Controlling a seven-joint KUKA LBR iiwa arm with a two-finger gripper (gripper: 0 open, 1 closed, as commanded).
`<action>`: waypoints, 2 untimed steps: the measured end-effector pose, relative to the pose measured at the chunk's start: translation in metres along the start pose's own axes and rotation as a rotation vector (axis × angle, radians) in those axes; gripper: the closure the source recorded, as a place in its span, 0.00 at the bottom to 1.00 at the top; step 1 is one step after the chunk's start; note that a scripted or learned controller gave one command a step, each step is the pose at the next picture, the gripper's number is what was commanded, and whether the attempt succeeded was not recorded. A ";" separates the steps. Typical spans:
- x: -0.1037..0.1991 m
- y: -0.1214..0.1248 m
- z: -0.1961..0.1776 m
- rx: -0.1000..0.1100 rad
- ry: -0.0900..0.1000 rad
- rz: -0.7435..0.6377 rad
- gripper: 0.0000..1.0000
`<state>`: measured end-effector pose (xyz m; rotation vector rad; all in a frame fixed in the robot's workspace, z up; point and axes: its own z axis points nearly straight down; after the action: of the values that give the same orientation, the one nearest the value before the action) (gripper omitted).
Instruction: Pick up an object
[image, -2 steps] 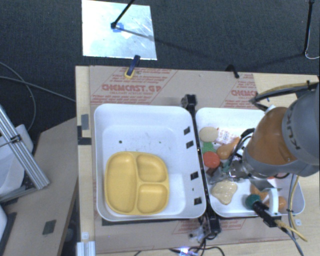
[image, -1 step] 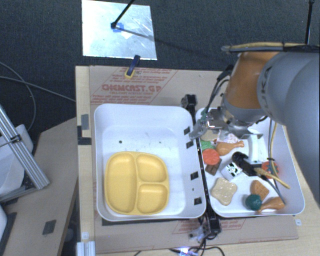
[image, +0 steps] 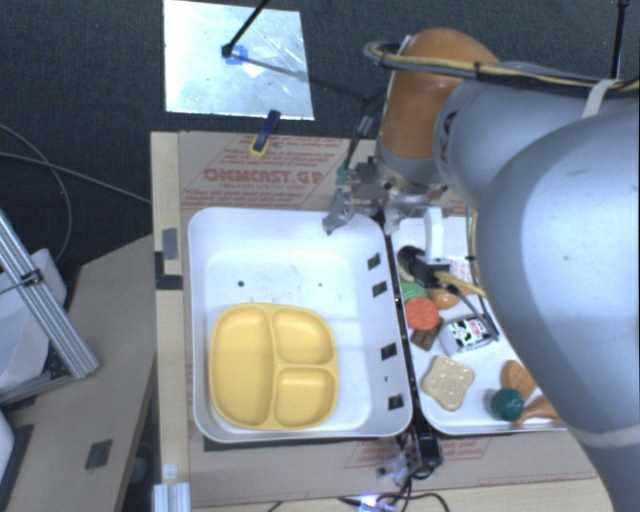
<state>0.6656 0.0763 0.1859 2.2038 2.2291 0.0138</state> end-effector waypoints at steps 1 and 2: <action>0.079 -0.046 0.033 0.014 0.002 0.000 0.00; 0.164 -0.006 0.052 0.005 0.003 0.000 0.00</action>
<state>0.6587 0.2403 0.1341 2.2081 2.2328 0.0109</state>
